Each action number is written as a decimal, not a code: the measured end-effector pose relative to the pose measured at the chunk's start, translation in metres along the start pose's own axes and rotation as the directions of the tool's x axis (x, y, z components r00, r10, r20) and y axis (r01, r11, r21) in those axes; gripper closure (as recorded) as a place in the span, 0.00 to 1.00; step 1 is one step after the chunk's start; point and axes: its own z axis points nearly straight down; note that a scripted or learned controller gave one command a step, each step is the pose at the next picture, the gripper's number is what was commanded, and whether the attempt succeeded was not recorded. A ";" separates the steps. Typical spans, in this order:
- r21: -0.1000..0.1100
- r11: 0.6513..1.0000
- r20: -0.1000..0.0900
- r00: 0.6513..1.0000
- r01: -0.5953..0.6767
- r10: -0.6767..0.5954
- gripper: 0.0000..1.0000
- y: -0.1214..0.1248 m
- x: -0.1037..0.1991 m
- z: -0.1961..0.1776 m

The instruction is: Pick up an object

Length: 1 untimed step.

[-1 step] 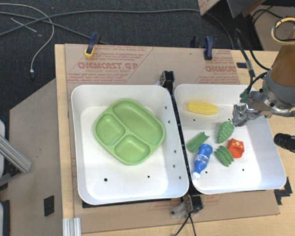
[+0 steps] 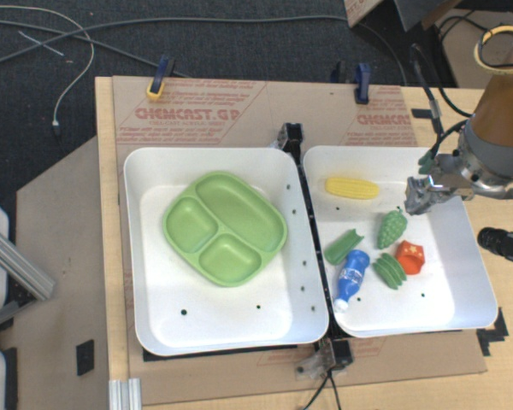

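gripper (image 2: 416,196) hovers just above-right of green toy vegetable (image 2: 392,227)

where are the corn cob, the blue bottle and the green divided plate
corn cob (image 2: 352,188), camera view, middle of the yellow cob
blue bottle (image 2: 352,275), camera view, blue body just below the label
green divided plate (image 2: 225,228), camera view, ridge where its three compartments meet

Tray (image 2: 225,226) in left bin (image 2: 145,254); toys right.
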 end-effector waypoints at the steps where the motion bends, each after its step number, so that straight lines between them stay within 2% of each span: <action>1: 0.005 1.000 -0.002 1.000 0.000 0.001 0.00 -0.001 0.008 0.045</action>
